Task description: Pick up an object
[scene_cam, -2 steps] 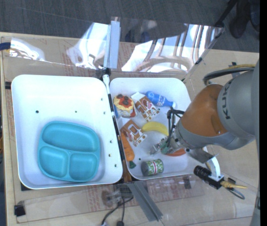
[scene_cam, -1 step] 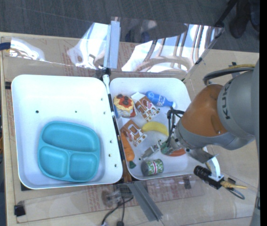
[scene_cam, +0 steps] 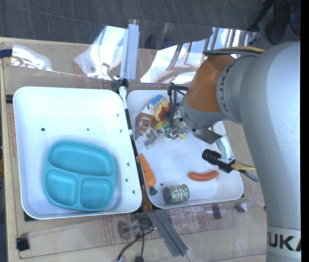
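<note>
Lying flat, sausage [scene_cam: 203, 174] long axis left-right (slight tilt), rt bin [scene_cam: 198, 152]

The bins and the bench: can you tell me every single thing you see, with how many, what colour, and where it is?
bins: two, white, side by side on the bench
divided tray: one, turquoise, in the left bin
toy carrot: one, orange, at the right bin's left wall
sausage: one, reddish orange, lower part of the right bin
small can: one, green and silver, at the right bin's near edge
pile of small things: several, mixed colours, top of the right bin, too jumbled to name
arm: one, grey with an orange band, reaching in from the right
gripper: one, dark, low over the pile
</note>
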`<state>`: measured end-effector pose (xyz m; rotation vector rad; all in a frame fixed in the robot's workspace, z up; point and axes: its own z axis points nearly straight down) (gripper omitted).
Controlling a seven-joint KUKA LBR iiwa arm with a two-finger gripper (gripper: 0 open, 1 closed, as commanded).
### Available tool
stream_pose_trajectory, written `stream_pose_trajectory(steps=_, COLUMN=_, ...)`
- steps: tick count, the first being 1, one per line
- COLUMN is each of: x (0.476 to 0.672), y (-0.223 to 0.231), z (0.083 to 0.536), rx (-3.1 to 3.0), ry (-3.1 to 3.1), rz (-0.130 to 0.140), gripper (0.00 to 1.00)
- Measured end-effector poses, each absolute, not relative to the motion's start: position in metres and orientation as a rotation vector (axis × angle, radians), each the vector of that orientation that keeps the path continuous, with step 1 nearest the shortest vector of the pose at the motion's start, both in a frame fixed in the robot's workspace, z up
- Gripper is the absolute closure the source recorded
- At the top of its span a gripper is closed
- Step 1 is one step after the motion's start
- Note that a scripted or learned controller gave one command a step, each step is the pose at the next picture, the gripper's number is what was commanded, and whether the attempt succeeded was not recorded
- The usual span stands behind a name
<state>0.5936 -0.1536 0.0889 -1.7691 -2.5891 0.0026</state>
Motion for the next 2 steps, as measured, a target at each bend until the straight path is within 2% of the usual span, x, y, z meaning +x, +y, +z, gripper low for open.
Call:
stream_pose_trajectory(steps=1, x=0.6494, y=-0.1465, z=0.0872, rx=-1.766, ry=-2.576, rz=0.019, gripper=0.00)
stream_pose_trajectory(steps=2, x=0.6507, y=-0.1444, z=0.0944, rx=-1.755, ry=-2.587, rz=0.018, gripper=1.00)
